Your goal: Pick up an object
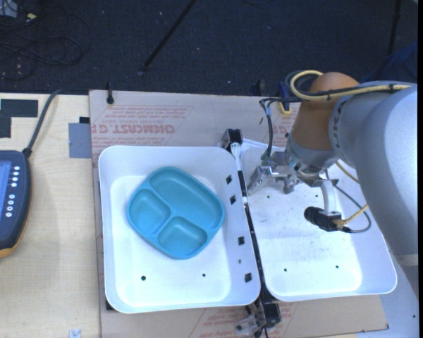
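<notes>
Blue plate (pixel 175 212), long axis upper-left to lower-right.

The only object to pick up is a light blue plastic plate (pixel 175 212) with three compartments: one large section along its upper side and two smaller ones below it. It has a rounded rectangular shape and lies flat, right side up, turned at an angle to the walls of the left bin (pixel 120 273). It sits in the upper middle part of that bin, and its right edge comes near the divider between the two bins.
</notes>
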You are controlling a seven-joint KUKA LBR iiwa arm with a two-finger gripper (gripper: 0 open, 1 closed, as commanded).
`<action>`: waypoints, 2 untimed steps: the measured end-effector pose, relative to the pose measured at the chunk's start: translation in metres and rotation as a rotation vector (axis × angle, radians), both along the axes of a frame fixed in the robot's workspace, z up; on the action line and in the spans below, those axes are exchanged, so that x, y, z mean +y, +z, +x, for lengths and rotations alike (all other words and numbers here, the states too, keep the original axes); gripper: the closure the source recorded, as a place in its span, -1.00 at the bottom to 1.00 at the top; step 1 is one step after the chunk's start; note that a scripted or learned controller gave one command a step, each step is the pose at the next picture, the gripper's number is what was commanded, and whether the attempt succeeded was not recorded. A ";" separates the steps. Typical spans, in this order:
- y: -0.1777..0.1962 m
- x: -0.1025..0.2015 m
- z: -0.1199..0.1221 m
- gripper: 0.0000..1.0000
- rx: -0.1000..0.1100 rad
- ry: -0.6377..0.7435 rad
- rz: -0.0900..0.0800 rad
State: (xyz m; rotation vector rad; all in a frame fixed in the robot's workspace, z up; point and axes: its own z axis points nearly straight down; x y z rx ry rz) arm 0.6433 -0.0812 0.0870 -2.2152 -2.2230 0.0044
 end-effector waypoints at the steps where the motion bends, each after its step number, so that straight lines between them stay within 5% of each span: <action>1: 0.001 -0.012 0.000 -1.00 -0.002 -0.004 -0.001; 2: 0.001 -0.058 0.000 -1.00 -0.004 -0.006 -0.002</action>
